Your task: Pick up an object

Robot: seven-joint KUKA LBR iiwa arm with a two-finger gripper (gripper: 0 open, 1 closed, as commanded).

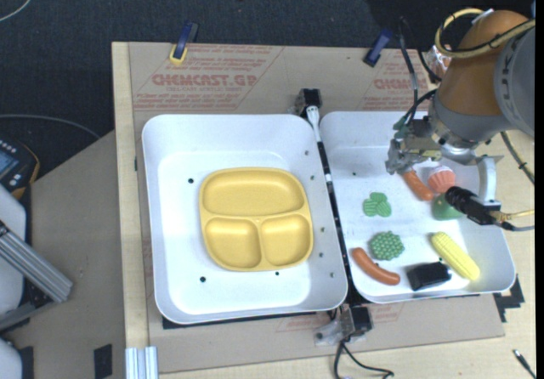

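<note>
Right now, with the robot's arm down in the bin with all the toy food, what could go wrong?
Two things, maybe. The end effector sits right by the orange carrot, with an orange-and-green piece close beside it, so it may nudge one away instead of lifting it. The toys are also crowded: the corn, black block and sausage lie near the right bin's front rim, so a bump could knock one out.

The arm (497, 71) is reaching in from the right side of the camera view, its grey body and orange band (476, 54) bending downward at the wrist. The end effector (414, 150) is pointing down, hanging low, its metal housing facing the camera.
</note>
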